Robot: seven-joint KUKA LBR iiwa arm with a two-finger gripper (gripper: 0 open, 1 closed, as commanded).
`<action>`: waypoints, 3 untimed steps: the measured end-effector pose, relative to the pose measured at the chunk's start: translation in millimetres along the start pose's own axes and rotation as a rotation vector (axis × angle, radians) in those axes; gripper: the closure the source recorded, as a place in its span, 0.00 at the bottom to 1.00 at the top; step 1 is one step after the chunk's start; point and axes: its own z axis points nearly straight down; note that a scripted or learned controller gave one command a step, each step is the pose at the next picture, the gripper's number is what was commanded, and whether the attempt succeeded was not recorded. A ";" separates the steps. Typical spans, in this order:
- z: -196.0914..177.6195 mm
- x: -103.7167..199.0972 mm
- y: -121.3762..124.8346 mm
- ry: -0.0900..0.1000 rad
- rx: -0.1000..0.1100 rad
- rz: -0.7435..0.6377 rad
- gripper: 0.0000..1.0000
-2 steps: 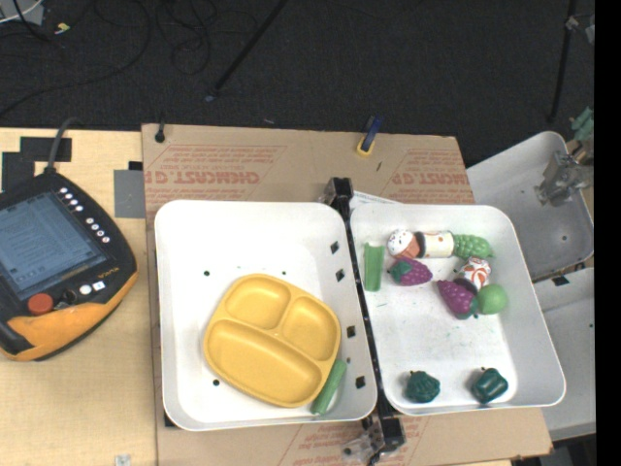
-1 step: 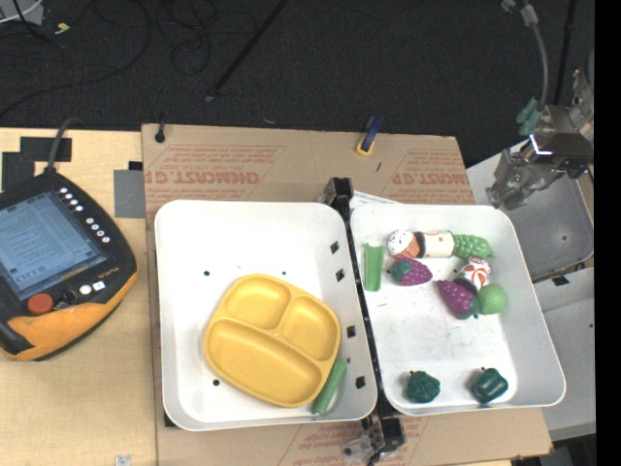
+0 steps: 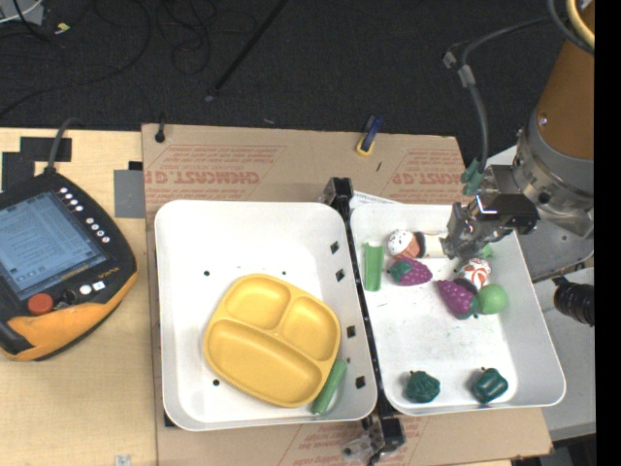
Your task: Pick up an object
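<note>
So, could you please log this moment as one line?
gripper: low in right bin | above: purple toy, green ball | grasp: unclear | left bin: yellow tray

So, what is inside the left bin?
The left bin holds a yellow divided tray and a green cucumber-like piece leaning at the tray's lower right edge. Whatever lies under the tray is covered.

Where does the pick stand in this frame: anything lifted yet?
Nothing looks lifted. The pincer sits low in the right white bin, over the cluster by the red-and-white toy and purple grape-like toy. Whether it has closed on anything is unclear. Grasp and lift remain.
</note>
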 end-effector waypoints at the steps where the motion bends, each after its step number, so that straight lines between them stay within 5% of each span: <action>1: 8.2 63.3 2.0 -0.001 -0.002 -0.002 1.00; 2: 33.6 106.1 2.3 -0.002 0.000 0.000 1.00; 3: 37.7 91.7 2.5 -0.002 -0.003 0.003 1.00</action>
